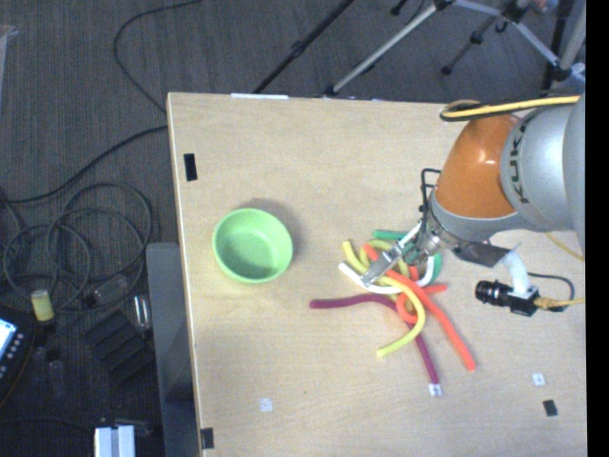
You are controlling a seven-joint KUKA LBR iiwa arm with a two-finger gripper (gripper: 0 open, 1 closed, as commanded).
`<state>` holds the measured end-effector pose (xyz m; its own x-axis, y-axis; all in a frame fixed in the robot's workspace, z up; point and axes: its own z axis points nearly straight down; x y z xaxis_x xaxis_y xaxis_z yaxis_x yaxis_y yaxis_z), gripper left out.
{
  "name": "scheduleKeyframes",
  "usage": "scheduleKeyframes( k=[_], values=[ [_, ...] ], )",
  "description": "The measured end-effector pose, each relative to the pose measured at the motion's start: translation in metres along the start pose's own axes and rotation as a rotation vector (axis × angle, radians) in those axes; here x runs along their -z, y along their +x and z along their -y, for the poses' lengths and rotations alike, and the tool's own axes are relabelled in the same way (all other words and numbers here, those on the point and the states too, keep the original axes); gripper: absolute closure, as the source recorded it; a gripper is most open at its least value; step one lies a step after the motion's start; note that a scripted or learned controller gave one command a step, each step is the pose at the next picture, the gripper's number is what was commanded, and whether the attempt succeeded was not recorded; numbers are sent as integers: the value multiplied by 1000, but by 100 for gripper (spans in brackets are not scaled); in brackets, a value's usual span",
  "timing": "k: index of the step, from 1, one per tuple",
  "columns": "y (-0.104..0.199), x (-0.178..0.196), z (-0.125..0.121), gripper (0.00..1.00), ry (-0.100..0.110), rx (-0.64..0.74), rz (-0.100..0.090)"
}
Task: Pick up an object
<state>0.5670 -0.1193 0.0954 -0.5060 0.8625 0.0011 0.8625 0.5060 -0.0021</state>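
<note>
Camera view gives us the tan bench [285, 141], with our grey and orange arm [504, 174] reaching in from the right. Left of centre sits a green bowl [252, 246], and the claw [392, 263] is down in a tangle of coloured cords [404, 303]. Its fingers look nearly closed among the yellow and white strands, but we cannot tell whether they grip any.
</note>
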Motion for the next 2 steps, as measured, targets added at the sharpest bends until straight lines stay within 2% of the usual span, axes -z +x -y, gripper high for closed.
scheduleKeyframes(
  k=[1,2],
  values=[
    [2,9,-2,100,-3,1,-4],
    [12,99,-38,100,-2,4,2]
  ],
)
